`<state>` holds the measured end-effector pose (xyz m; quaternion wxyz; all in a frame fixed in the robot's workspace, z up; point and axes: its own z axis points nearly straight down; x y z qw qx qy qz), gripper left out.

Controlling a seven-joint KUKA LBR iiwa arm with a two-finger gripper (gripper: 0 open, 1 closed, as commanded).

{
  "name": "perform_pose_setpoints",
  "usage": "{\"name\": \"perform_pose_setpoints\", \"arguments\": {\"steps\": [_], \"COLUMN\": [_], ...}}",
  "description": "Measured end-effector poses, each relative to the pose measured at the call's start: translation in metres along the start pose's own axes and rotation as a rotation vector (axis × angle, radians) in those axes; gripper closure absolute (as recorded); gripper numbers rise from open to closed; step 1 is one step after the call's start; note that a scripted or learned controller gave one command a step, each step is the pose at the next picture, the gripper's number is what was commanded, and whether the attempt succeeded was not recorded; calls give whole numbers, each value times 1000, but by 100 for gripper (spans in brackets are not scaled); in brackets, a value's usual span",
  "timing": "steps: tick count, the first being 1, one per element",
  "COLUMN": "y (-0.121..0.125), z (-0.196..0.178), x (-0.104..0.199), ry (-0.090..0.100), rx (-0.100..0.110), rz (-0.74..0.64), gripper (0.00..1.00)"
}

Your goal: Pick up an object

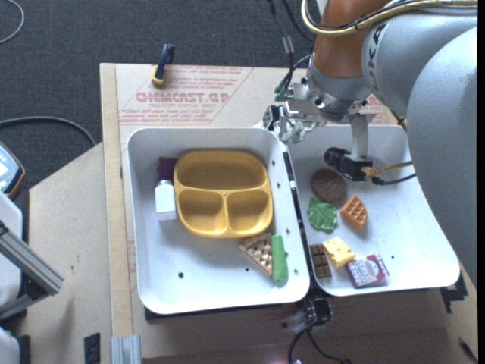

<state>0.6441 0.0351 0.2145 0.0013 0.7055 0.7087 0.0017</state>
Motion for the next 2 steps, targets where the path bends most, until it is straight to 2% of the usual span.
{"name": "perform_pose_setpoints", "arguments": {"steps": [1,2], "y": [-8,1], "z": [-10,-2], "x": [-1,-10], "ry": [-1,-3], "rx": [4,1], "rz": [4,6], "gripper": [100,100]}}
